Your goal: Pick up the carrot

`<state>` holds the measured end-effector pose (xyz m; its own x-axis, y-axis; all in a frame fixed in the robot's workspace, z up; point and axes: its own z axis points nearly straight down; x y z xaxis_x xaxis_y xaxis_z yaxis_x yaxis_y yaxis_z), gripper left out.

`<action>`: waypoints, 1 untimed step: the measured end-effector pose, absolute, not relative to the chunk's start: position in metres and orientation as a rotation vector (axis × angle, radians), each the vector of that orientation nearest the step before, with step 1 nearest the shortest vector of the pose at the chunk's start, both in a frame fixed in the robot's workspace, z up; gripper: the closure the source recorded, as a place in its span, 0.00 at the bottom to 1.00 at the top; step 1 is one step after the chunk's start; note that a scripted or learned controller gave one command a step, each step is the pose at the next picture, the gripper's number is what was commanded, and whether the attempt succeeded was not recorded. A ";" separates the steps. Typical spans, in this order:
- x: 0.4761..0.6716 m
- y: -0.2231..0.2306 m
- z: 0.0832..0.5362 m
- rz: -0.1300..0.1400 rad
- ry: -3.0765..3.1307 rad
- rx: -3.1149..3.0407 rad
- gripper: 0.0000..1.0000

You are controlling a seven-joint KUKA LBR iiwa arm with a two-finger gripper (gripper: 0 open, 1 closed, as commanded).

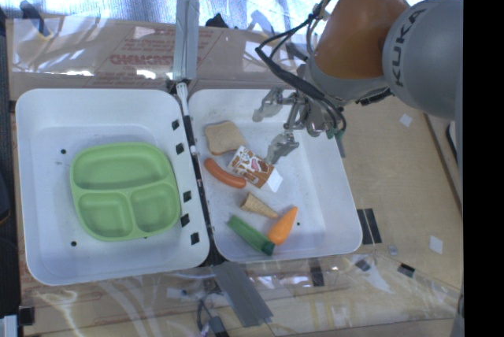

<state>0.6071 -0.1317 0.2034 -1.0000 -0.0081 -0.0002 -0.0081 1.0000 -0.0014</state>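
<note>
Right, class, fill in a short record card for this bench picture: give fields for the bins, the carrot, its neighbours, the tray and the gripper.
bins: two white bins side by side, left bin, right bin
carrot: orange carrot, lying near the right bin's front edge
neighbours: green stick to its left, cone-shaped piece, sausage, small carton, bread slice
tray: green divided tray in the left bin
gripper: gripper hangs over the right bin's back half, apart from the carrot, nothing between its fingers
</note>
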 end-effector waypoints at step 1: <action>0.546 -0.141 0.142 0.001 3.130 -0.286 0.00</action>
